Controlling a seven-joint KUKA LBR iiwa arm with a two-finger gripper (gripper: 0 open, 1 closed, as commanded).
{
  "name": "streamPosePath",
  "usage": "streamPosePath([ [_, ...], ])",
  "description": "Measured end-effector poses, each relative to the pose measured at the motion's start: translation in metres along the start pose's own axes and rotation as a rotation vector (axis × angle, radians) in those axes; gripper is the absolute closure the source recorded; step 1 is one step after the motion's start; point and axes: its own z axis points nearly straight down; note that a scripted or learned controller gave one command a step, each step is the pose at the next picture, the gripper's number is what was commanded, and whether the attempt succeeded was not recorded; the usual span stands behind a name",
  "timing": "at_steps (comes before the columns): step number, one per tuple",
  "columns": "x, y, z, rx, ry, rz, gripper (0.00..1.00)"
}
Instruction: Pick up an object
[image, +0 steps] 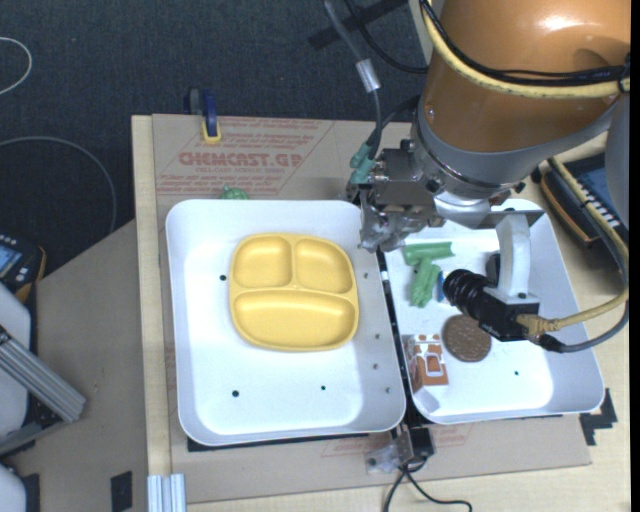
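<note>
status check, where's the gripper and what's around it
Gripper at the bins' shared edge. Green pieces, brown disc, orange card in right bin; yellow plate in left bin.

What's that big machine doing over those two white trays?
A robot arm reaches in over the right bin, trying to pick something up. Its gripper sits low at that bin's far left corner, beside some green pieces. A brown disc and a small orange and white item lie nearer. The left bin holds a yellow divided plate, untouched.
</note>
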Motion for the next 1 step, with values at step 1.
streamPosePath([
  [1,0.0007,0.0005,-0.0102,-0.002,0.000,-0.001,1.00],
])
